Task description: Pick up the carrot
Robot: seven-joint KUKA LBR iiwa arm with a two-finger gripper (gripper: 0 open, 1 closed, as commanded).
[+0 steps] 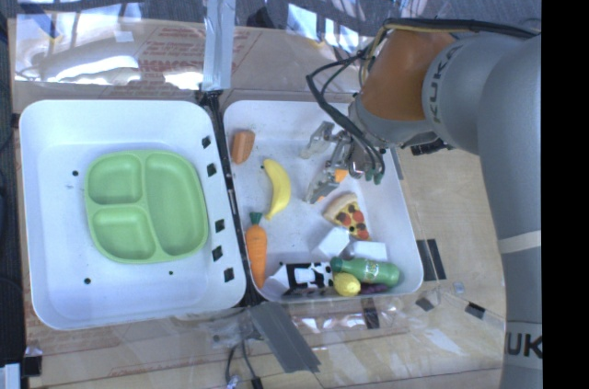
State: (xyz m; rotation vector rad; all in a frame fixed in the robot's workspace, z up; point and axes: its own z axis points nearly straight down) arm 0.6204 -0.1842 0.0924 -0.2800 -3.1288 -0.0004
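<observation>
Carrot lies against the right bin's left wall, near the banana, well apart from the hand, whose fingers stand apart, clamped on nothing.

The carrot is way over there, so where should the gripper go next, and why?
Probably sideways and down toward the carrot. The gripper hangs above the middle of the right bin, near the pizza slice, while the carrot lies along that bin's left wall, below the banana. It likely needs to be over the carrot before lowering.
</observation>
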